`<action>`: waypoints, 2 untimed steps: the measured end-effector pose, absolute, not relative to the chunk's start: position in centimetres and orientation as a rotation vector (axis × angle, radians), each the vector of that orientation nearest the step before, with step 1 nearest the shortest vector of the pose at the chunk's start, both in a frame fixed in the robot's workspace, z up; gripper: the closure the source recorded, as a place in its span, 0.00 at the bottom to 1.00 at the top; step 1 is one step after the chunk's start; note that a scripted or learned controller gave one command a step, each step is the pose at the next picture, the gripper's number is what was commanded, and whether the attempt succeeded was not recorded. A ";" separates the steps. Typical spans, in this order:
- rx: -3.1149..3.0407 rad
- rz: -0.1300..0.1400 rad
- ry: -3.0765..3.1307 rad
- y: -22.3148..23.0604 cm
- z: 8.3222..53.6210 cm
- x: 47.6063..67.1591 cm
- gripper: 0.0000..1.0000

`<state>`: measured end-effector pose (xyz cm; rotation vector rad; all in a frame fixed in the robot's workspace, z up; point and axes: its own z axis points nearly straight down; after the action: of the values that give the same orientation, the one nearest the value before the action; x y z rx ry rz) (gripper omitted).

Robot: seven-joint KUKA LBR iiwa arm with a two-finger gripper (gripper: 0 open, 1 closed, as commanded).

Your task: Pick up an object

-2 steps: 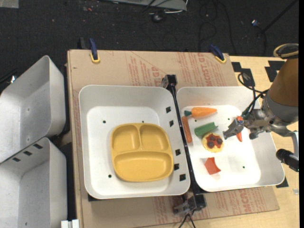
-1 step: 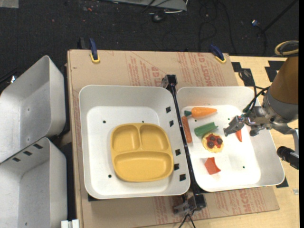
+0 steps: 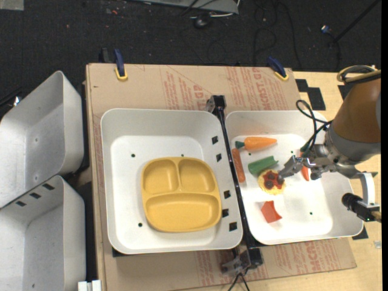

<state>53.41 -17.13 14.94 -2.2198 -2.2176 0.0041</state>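
From my feed the light is even and bright overhead — the white bins (image 3: 115, 162) nearly glare, shadows stay soft, the dark floor (image 3: 60, 29) loses detail, and the focus is slightly soft throughout.

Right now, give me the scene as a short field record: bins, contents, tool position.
left bin: holds a yellow divided plate, three compartments
right bin: holds the small items
carrot: orange, near the bin's far edge
green piece: just below the carrot
yellow round item: dark red bits on top, at the tool's tip
red piece: nearer the front of the bin
orange stick: along the bin's left wall
tool: low over the right bin, reaching in from the right
grasp: nothing visibly held
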 end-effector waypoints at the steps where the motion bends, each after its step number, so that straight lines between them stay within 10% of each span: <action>1: -2.226 -0.004 -2.221 -17.2 10.0 53.6 0.00; 2: -2.226 -0.013 -2.224 -17.0 11.4 53.8 1.00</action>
<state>53.80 -17.02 11.40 -2.2258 -2.2238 -0.0129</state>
